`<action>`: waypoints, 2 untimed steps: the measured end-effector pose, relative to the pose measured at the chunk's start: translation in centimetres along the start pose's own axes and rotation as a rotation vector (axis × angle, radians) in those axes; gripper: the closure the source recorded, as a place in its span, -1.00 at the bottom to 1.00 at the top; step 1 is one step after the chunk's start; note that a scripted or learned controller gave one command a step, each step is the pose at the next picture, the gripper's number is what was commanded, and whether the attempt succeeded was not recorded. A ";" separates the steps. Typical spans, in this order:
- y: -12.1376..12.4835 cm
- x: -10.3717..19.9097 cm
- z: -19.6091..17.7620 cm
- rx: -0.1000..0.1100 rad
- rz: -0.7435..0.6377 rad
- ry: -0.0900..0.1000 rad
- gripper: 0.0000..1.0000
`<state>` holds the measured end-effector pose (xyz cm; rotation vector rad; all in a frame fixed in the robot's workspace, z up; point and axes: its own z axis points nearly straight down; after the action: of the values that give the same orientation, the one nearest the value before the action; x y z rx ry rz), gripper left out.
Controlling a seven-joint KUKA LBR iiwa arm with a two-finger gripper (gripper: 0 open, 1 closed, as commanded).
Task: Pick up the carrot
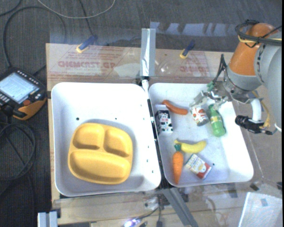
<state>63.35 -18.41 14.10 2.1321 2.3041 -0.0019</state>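
Carrot (178,166) lies upright in right bin (236,171), near front rim, green top touching banana (191,146); small carton (198,166) just beside on right. Bare floor between carrot and bin's left wall. Gripper (209,97) hovers at bin's back right, over can (199,115) and green bottle (217,121); finger spread cannot be told. Left bin (61,122) holds yellow divided tray (102,152).
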 end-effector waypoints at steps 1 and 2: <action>-2.9 -2.4 4.5 -0.005 0.097 0.007 -1.00; -3.0 -2.5 3.6 -0.004 0.098 0.003 1.00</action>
<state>60.58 -21.17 10.51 2.2420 2.1972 0.0060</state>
